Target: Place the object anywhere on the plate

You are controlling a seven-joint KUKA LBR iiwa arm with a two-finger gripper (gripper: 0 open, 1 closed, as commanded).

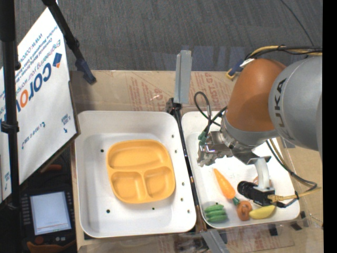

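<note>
Overhead, the grey arm (pixel 263 104) with its orange band reached in from the right and held the gripper (pixel 207 154) low over the far left part of the right white bin (pixel 206 188); whether the gripper was released or clenched could not be told. The orange-yellow plastic plate (pixel 140 157), divided into three compartments, lay flat in the middle of the left white bin (pixel 95 141), well apart from the gripper, with the two bins' touching rims between them. The toys all lay in the right bin: an orange plastic carrot (pixel 225 185) slanted just below the gripper, a green pea pod (pixel 215 213) near the front left corner, a small round orange piece (pixel 244 210) beside it, and a yellow banana-shaped piece (pixel 262 212) touching that one's right side. A grey upright post (pixel 183 78) stood behind the seam between the bins on the cardboard-lined tabletop (pixel 131 88), and a white printed sign (pixel 39 99) leaned over the left bin's outer edge.
</note>
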